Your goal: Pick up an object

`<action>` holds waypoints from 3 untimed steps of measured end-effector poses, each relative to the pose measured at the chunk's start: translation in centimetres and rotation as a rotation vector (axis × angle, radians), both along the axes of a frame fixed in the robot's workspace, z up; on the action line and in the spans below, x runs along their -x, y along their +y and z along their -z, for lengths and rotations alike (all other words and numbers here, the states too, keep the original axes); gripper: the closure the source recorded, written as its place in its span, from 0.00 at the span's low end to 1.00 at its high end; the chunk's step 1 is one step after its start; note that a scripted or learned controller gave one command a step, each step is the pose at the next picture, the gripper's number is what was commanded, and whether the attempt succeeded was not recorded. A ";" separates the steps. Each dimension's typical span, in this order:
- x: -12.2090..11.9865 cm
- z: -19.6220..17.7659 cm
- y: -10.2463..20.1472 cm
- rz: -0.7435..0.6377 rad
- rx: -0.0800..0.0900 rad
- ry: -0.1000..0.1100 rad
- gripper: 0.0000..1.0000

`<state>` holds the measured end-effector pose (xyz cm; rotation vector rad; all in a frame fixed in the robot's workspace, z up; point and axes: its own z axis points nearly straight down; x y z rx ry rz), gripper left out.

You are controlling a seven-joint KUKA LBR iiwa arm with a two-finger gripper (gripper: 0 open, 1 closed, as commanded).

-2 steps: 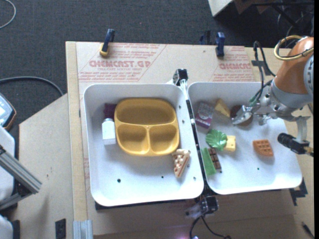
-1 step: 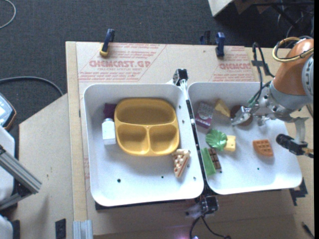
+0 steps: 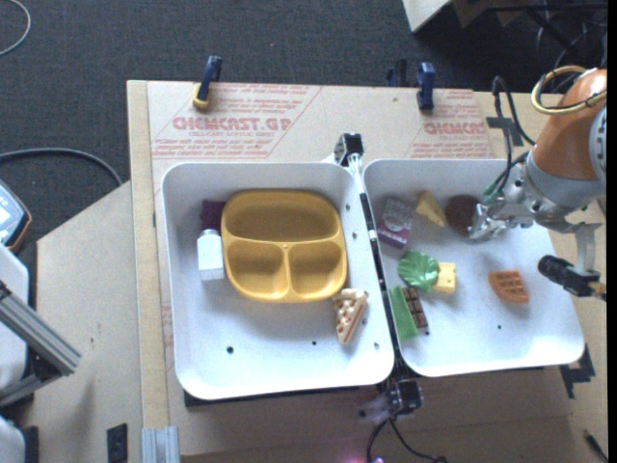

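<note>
my gripper point(image 3: 479, 226) hovers beside the brown piece point(image 3: 461, 210) near the right bin's point(image 3: 569, 340) far edge. whether it is open, i cannot tell. the piece looks light and rigid; i'd pinch its sides.

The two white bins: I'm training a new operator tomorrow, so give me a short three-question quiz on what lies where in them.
1. True or false: the yellow divided tray lies in the right bin.
2. Which item lies nearest the tool?
A. orange waffle piece
B. dark brown round piece
C. white bottle
3. Fill in: the green leaf touches a ____ cheese block.

Key: 1 false, it lies in the left bin; 2 B; 3 yellow.
</note>
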<state>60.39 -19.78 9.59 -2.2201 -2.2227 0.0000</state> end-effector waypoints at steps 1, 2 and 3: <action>-1.0 -6.0 -0.5 0.000 0.004 -0.009 1.00; -1.5 -12.2 -1.2 0.000 0.005 -0.010 1.00; -1.6 -13.0 -1.2 0.000 0.003 -0.005 1.00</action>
